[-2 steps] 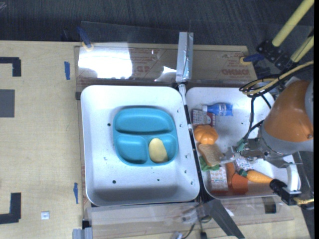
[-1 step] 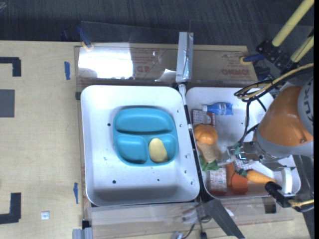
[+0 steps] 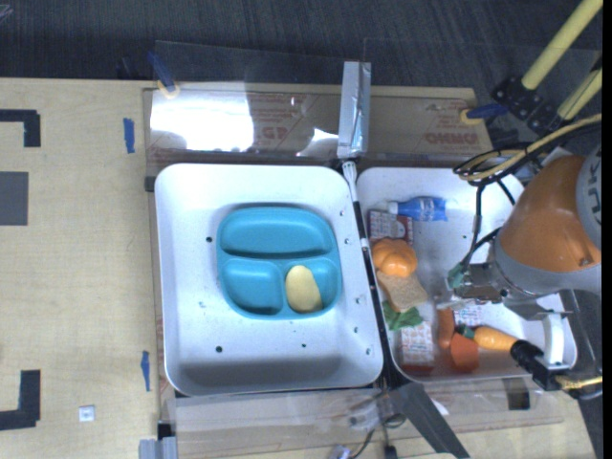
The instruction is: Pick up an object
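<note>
Carrot [image 3: 497, 338] lies in right bin [image 3: 459, 185] near front | end effector [image 3: 466, 293] low just above it, finger state cannot tell | yellow lemon [image 3: 303, 289] in blue tray [image 3: 273, 232], left bin [image 3: 191, 256]

Left bin [image 3: 182, 256]: smooth white plastic, faintly glossy.
Divided tray [image 3: 263, 247], inside the left bin: glossy blue plastic.
Yellow object [image 3: 303, 288], in the tray's lower right compartment: smooth, matt.
Right bin [image 3: 435, 185]: the same white plastic.
Orange ball [image 3: 394, 257], at the right bin's left wall: smooth, slight sheen.
Carrot [image 3: 497, 338], near the right bin's lower edge: smooth orange plastic.
Bench [image 3: 67, 275], left of the left bin: matt pale wood.
Arm band [image 3: 553, 223], over the right bin: glossy orange shell.
</note>
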Controlling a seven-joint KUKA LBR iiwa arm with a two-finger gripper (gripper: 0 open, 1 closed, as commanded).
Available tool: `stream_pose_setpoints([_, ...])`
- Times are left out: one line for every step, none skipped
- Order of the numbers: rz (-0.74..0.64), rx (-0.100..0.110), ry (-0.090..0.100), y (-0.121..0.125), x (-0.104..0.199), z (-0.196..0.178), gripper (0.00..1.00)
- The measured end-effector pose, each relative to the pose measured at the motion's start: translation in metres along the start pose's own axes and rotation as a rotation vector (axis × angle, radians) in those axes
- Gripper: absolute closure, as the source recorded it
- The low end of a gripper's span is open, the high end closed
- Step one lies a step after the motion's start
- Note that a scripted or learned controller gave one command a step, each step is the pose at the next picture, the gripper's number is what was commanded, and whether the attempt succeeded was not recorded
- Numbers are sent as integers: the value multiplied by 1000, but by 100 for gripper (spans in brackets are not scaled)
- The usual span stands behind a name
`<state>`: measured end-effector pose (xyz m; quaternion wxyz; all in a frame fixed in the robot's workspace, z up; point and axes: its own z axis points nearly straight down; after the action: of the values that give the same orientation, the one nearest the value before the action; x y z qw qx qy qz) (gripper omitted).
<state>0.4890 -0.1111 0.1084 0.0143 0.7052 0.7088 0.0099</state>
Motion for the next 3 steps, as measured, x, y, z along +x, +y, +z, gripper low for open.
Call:
stream_pose_setpoints([-128,15,5,12,-53,17,100])
stream_pose_setpoints([73,32,5,44,-30,-24,100])
stream_pose_setpoints([74,33,5,43,-31,-23,0])
